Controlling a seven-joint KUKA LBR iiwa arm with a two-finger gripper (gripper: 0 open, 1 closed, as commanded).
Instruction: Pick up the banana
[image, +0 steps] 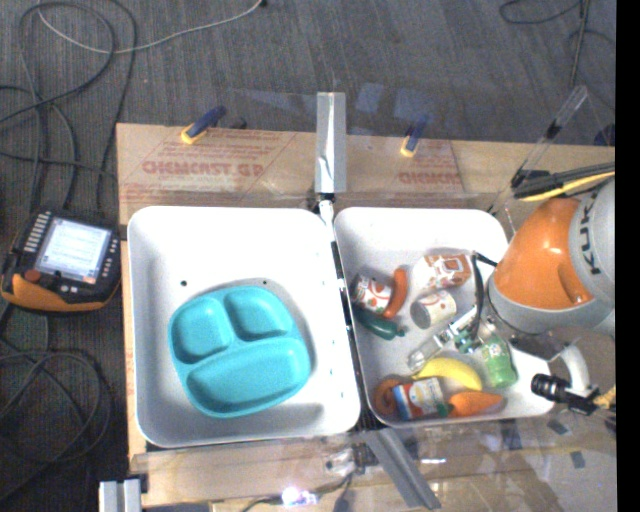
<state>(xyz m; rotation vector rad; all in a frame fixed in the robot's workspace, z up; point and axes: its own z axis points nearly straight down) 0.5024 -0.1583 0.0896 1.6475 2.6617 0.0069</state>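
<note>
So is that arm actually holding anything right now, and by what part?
It cannot be told: the end effector sits low among the clutter beside the banana, but nothing is visibly between its fingers.

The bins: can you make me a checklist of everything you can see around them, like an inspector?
Surface: two white bins side by side, the left bin and the right bin, on a brown bench.
Job's things: banana lies in the right bin, near its front edge, among other items.
Clutter: carrot, green bottle, small bottle with a label, white cups. A teal divided tray sits in the left bin.
Grippers: the arm reaches over the right bin; its jaws are hard to make out.
Cables: black cables on the floor at the left.
Surroundings: grey carpet, a handheld control screen left of the bench.
</note>
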